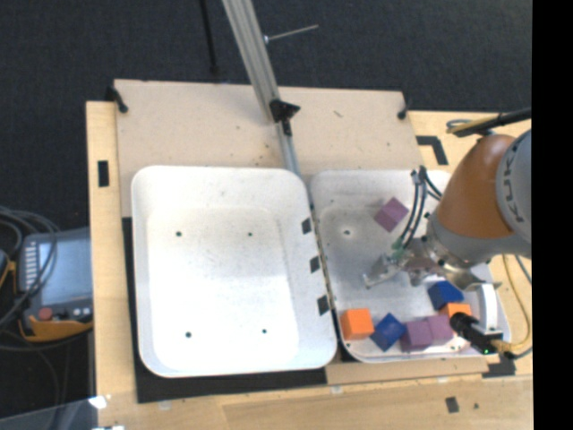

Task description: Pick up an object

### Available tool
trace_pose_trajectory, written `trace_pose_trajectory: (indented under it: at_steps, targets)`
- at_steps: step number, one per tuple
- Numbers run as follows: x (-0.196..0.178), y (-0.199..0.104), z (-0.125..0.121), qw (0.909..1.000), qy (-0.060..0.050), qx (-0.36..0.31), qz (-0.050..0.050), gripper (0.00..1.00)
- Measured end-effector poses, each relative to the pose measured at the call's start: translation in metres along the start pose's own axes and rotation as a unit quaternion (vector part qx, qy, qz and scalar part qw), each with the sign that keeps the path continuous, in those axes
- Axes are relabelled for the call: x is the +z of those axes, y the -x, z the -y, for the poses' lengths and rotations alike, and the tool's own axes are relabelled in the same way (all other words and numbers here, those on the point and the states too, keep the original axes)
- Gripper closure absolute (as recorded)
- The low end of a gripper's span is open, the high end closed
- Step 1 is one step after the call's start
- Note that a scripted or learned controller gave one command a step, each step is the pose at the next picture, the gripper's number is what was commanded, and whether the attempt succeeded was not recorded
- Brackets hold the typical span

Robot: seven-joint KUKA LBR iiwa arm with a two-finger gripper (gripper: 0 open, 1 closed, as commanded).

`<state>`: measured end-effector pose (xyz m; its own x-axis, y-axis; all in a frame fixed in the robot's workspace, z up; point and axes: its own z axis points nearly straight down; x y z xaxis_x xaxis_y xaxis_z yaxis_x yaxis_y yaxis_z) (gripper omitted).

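Observation:
The right bin [345, 200] holds several small blocks. A purple block [390, 213] lies near its back. An orange block [358, 322], a blue block [389, 331] and a purple block [427, 331] line its front edge. Another blue block [444, 293] and a small orange piece [459, 311] sit further right. My gripper [387, 270] hangs low over the bin's middle, left of the blue block, with bare bin floor under it. Nothing shows between its fingers.
The left bin [224, 267] stands beside the right one. A metal pole [255, 56] slants up from the gap between the bins at the back. A screen unit [49, 280] with cables sits off the bench's left edge.

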<state>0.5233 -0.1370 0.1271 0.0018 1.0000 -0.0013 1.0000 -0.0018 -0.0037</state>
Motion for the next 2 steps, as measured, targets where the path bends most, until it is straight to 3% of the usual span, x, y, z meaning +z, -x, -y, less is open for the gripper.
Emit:
trace_pose_trajectory:
  at_steps: [1, 2]
  targets:
    - [-0.014, 0.000, -0.002, 1.0000, 0.005, 0.003, 0.000, 1.00]
    - [-0.075, -0.006, -0.003, 1.0000, 0.006, -0.003, 0.000, 1.00]
